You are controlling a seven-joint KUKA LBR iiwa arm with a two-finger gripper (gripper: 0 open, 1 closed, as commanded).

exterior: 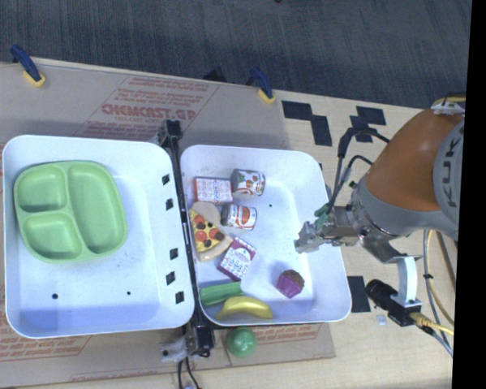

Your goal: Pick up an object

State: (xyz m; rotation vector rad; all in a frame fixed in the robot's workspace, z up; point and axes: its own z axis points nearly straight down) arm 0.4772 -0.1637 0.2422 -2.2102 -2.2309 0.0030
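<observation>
Glossy green 3-compartment tray (70, 210), rounded corners, in smooth white bin (90, 313).

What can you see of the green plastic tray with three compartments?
The green plastic tray with three compartments lies flat in the left white bin, toward its far left part. It looks smooth, matte, pale green, with rounded corners: two small sections on the left, one long section on the right. It holds no objects, and only the bin floor touches it.

A single fixed camera is looking down at a slant from above the cardboard-covered surface (150, 103), taking in both shallow white plastic bins (98, 316) side by side at middling range, while the grey, orange-banded arm (415, 170) is reaching in from the frame's right.
</observation>
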